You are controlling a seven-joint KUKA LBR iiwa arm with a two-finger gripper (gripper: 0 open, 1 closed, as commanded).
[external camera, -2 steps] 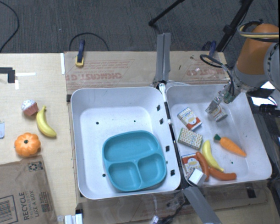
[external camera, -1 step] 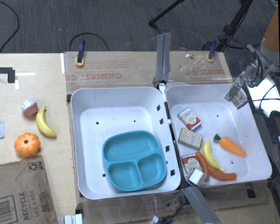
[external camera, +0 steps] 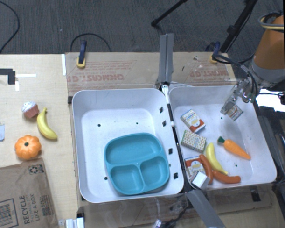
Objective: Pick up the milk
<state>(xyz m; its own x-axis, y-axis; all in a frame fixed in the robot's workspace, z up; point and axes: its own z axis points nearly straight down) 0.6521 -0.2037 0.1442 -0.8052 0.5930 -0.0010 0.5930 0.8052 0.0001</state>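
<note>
Claw (external camera: 233,111), finger state indeterminable, hovers above the right bin (external camera: 264,144); milk carton (external camera: 192,120) lies to its left and below, so traverse, centre over it, then descend squarely

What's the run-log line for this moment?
gripper: above right bin | milk: in bin, ungrasped | stage: approach

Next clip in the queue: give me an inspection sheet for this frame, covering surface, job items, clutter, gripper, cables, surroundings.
Surface: two white bins; left bin holds a blue divided plate.
Job's things: milk carton lies in the right bin, apart from the gripper.
Clutter: cracker box, carrot, banana, sausage in the right bin.
Grippers: gripper above the right bin's far right part.
Cables: black cable behind the bench.
Surroundings: pumpkin, second banana, cupcake, paper bag left of the bins.
</note>
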